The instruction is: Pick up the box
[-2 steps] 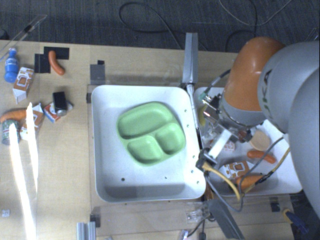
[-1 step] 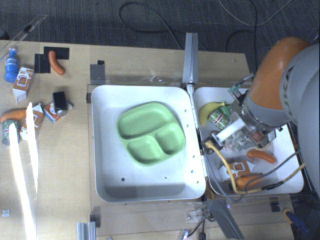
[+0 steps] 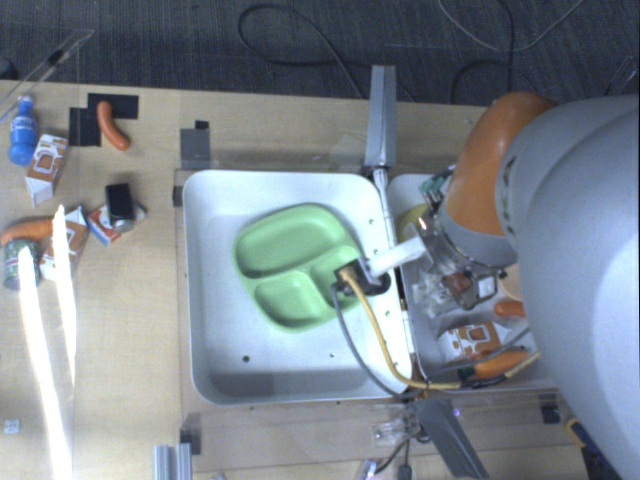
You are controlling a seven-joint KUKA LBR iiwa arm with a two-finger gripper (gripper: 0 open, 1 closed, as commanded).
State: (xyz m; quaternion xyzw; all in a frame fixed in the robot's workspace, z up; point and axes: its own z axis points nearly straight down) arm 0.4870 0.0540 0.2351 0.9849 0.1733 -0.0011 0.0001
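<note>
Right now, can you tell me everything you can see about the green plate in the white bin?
The green plate is pale green and looks like smooth plastic, with rounded corners. Raised ridges split it into compartments, a big one and smaller ones, and I see no food in them. It lies flat and right way up, turned at a slant, on the floor of the left white bin, near its middle. Part of its right corner is hidden from the camera.

A robotics lab, by the look of it: a pale wooden bench (image 3: 120, 368) carries a left bin (image 3: 215, 288) and a right bin (image 3: 408, 196) with a metal rail (image 3: 381, 118) between them, a grey-and-orange arm (image 3: 580, 268) leans over them, and loose cables (image 3: 300, 28) (black, looping) trail across the dark carpet (image 3: 150, 8) behind.
</note>
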